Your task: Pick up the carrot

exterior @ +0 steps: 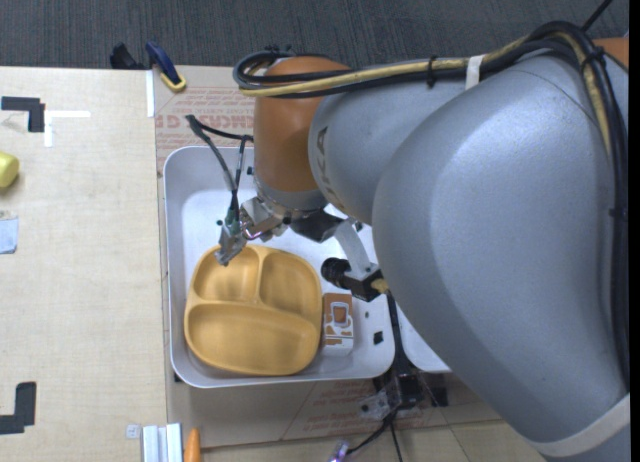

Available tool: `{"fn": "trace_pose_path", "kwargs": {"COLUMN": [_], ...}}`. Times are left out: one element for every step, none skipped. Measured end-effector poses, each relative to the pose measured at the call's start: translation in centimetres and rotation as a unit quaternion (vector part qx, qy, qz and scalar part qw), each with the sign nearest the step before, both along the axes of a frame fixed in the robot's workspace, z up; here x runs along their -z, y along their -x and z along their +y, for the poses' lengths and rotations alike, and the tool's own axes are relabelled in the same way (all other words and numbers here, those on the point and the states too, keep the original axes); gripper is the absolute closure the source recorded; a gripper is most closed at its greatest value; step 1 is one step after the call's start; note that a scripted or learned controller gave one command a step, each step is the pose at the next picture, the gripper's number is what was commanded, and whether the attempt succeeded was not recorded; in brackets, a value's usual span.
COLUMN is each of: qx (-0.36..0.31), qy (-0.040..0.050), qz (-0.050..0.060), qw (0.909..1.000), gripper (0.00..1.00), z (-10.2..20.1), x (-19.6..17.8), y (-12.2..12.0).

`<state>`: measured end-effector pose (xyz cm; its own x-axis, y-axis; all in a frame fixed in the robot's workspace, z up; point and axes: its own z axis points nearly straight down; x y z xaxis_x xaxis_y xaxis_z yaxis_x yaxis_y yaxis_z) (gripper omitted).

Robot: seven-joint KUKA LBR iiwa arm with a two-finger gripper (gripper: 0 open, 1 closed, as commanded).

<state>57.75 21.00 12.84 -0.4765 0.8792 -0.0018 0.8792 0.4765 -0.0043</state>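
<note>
Red printed lettering runs along the cardboard sheet (205, 105) under the white bin (190, 200), near the upper middle of the frame, and again on the sheet's edge at lower centre (both too blurred and cut off to read). Nothing else bears legible text.

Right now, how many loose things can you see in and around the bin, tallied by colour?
Tan: 1, the divided plate
Orange and white: 1, a small packet beside the plate
Yellow: 1, a thing at the bench's left edge
Total: 3
The bin itself is white.
</note>
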Motion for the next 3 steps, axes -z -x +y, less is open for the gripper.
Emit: {"fn": "trace_pose_path", "kwargs": {"qx": [0.124, 0.126, 0.123], "qy": [-0.0036, 0.0039, 0.0004], "qz": [-0.018, -0.023, -0.001], "qw": [0.9921, 0.9918, 0.9924], "gripper": [0.00, 1.00, 1.00], "z": [0.3, -0.7, -1.0], "x": [2.7, 2.0, -0.7], "y": [1.8, 1.4, 8.3]}}
